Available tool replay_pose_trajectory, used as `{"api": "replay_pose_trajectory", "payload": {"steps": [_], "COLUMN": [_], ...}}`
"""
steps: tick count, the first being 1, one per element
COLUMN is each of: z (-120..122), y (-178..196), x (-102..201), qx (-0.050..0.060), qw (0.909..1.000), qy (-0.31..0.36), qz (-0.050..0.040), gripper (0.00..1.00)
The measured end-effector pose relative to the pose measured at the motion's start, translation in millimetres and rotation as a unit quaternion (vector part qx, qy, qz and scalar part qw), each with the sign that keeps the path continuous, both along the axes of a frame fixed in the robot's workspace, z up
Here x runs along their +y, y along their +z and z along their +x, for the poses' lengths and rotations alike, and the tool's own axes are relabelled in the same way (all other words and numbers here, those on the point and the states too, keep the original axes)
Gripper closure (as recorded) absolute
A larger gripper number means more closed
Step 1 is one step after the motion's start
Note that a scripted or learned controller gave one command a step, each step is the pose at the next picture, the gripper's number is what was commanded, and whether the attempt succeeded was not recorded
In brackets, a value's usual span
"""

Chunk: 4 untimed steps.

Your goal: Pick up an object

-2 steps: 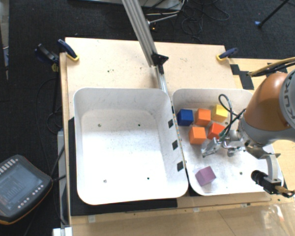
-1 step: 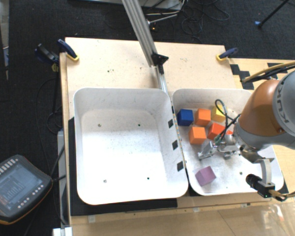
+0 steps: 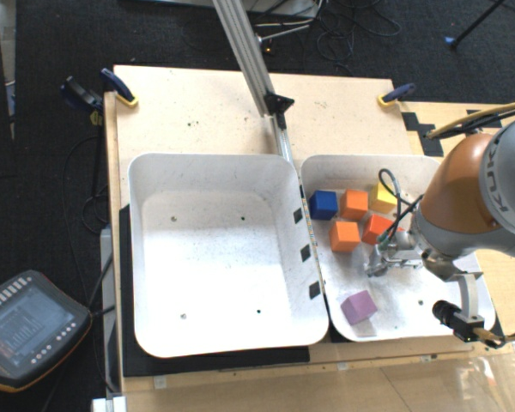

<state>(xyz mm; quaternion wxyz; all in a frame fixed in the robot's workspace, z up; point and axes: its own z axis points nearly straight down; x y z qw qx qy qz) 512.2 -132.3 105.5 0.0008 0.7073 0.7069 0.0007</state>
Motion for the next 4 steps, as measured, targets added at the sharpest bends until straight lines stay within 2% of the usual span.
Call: {"api": "replay_pose_trajectory", "payload": {"steps": [3,4], "z": [1.7,7.7], "y": [136.6,145.5], "x": [-7.7,48.6], "qx": [-0.002,-0.001], "qw": [1.0,1.0], "qy": [0.001,0.005], "qz": [-0.001,0.0008], "gripper": [1.0,1.0]}}
